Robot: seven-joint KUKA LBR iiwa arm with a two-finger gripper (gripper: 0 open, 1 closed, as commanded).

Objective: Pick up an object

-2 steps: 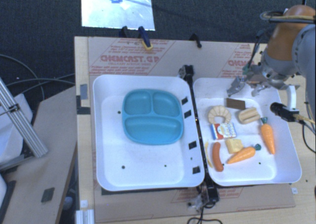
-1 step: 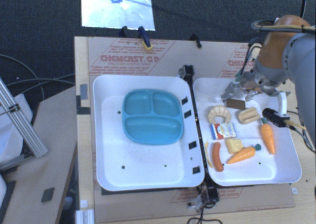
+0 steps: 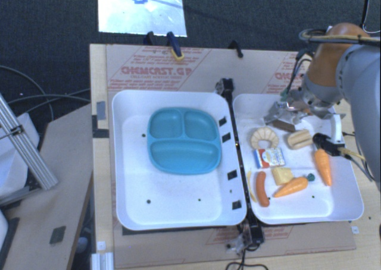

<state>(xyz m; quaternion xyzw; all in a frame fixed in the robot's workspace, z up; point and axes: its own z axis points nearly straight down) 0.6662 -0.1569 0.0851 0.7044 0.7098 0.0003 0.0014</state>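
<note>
The right bin [image 3: 342, 206] serves as the landmark. The arm [image 3: 351, 60] enters over its far right corner, orange band above the wrist, and the gripper [image 3: 284, 115] sits low over the bin's far end, near the bin's left wall. How far the tool is open cannot be told, and nothing can be seen in its grip.

Contents of the right bin, 7 items:
- a croissant [image 3: 264, 138] just in front of the gripper, apart from it;
- a tan bread-like block [image 3: 299, 138] beside the croissant, toward the bin's right;
- a small red and white packet [image 3: 271, 157] at the bin's middle;
- a pale yellow cube [image 3: 282, 175] just nearer than the packet;
- a sausage [image 3: 261, 188] by the bin's left wall;
- 1 carrot [image 3: 291, 187] lying aslant beside the cube;
- a 2nd carrot [image 3: 322, 166] toward the bin's right side.

To the left of the right bin, the left bin [image 3: 134, 203] holds a blue divided plate [image 3: 183, 141].
</note>
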